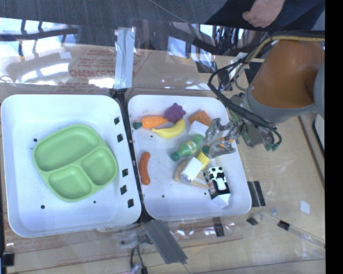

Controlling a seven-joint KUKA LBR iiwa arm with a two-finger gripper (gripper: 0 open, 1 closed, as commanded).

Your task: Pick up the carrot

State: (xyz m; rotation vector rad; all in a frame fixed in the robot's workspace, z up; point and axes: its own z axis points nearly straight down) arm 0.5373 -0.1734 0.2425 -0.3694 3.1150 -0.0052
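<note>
From the camera view, which looks down at a slant, I saw two white bins side by side. The left bin (23,198) sat in the left half of the frame and carried a green plate (74,161) with three compartments, approx. in the bin's middle.

The right bin (177,201) sat at center-right and held all the small items. The carrot (151,121) lay in the upper left part of this bin, orange with a green end pointing left, almost horizontal. Its right end was touching the yellow banana (170,131), which lay just below and to the right. A purple toy (174,112) sat just above the banana. An orange wedge-like piece (200,117) was further right, near the bin's upper right. A thin orange-red sausage-shaped item (144,168) lay alone in the lower left part of the bin, well apart from the carrot. A green bottle (187,149) was tilted at the bin's middle, with a yellow and white box (190,169) below it and a black-and-white carton (219,182) at lower right.

The gripper (217,140) was on the right side of this bin, near the bottle and well apart from the carrot. I could not tell if its fingers were spread or pressed together; cables and metal parts mixed there. The arm's orange band (286,73) was at upper right of the frame.
</note>
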